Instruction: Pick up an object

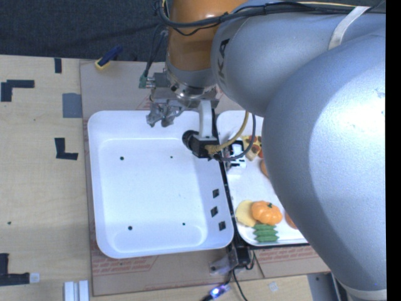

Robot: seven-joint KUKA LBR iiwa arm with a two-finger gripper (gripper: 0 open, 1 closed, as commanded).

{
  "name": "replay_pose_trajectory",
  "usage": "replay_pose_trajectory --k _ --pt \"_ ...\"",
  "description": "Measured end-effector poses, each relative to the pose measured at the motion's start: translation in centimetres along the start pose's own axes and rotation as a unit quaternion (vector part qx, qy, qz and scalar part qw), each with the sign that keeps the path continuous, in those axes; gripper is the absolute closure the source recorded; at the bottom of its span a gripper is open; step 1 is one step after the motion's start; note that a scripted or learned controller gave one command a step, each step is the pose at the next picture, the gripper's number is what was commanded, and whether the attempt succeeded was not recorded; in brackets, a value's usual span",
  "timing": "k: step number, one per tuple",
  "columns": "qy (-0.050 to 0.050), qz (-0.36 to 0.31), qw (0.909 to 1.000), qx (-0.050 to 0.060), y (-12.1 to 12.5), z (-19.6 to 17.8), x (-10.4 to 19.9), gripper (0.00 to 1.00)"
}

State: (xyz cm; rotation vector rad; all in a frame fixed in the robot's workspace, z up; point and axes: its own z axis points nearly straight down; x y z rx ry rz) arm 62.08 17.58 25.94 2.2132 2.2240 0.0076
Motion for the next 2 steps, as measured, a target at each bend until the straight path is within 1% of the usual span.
replay_pose_trajectory --k 1,2 --pt "-0.002 -0.001 0.9999 0.011 -2.1 13.2 5.9 1.00" --pt "-0.001 0.002 1.0000 0.007 -7.2 13.3 5.7 1.00"
